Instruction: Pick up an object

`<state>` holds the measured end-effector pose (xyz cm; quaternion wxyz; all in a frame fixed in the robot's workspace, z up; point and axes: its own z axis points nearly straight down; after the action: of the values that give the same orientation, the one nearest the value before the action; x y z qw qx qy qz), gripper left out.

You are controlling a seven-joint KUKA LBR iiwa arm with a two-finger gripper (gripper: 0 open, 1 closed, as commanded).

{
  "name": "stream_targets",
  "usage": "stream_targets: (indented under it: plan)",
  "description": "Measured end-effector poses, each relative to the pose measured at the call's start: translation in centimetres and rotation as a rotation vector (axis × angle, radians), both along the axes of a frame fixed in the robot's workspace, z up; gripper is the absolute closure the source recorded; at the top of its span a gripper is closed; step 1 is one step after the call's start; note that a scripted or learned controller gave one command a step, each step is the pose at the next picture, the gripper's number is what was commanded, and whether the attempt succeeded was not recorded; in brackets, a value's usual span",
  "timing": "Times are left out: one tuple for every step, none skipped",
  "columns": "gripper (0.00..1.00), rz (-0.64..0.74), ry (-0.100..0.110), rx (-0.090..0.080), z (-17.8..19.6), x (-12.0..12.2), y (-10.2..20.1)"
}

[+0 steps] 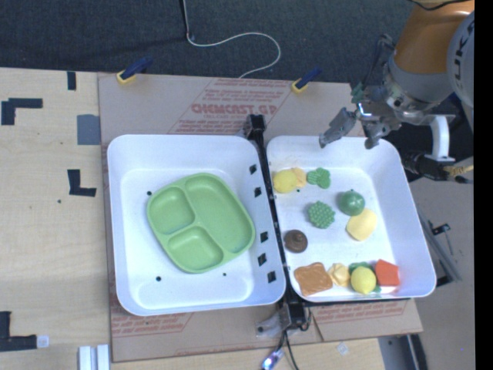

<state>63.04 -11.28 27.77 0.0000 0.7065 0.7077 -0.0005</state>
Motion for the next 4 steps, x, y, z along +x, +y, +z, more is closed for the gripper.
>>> stream_targets:
  plan:
    - [0.0,0.005,-0.017,0.0,21.3,-3.6,5.5]
    - [1.0,0.0,-0.001,-0.002,21.2,-3.5,5.3]
    - [1.0,-0.002,0.01,0.001,12.7,-5.4,5.4]
    - [1.0,0.007,-0.005,0.002,17.7,-7.6,12.4]
